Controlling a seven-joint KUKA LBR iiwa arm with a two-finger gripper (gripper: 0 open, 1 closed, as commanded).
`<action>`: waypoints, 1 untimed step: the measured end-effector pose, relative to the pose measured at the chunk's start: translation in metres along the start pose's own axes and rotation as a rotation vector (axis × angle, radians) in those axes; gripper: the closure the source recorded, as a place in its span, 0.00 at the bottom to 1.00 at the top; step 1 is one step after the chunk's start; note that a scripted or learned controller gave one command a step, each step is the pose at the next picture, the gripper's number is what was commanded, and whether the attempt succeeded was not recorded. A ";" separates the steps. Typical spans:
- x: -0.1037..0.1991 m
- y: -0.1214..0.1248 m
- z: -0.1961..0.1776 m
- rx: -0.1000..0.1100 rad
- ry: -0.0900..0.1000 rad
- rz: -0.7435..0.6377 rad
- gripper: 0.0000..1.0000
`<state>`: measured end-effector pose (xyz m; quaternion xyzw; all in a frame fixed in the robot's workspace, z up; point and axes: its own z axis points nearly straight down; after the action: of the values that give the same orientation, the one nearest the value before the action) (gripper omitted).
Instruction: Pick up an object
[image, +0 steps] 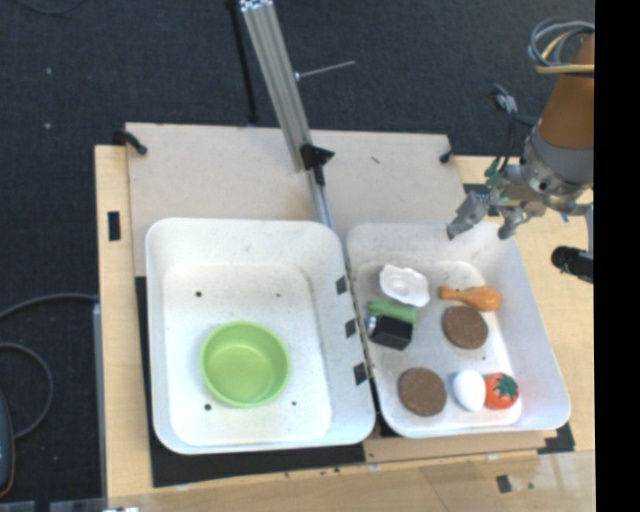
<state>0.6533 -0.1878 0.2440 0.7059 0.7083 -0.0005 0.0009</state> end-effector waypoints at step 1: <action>0.000 0.000 0.000 0.001 -0.001 -0.001 0.00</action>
<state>0.6531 -0.1883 0.2441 0.7056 0.7086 -0.0011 0.0011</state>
